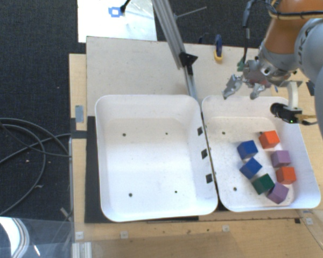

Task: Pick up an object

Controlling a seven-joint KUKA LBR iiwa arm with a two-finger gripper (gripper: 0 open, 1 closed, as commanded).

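Seven small blocks lie in the right bin (pixel 307 195), well below the fingers (pixel 229 88) and toward the bin's near right corner. We see two blue blocks (pixel 247 149), two orange blocks (pixel 268 139), two purple blocks (pixel 280 158) and one green block (pixel 263 184) (all close together). We see the gripper (pixel 241 92) above the bin's far rim, its fingers spread apart with nothing between them.
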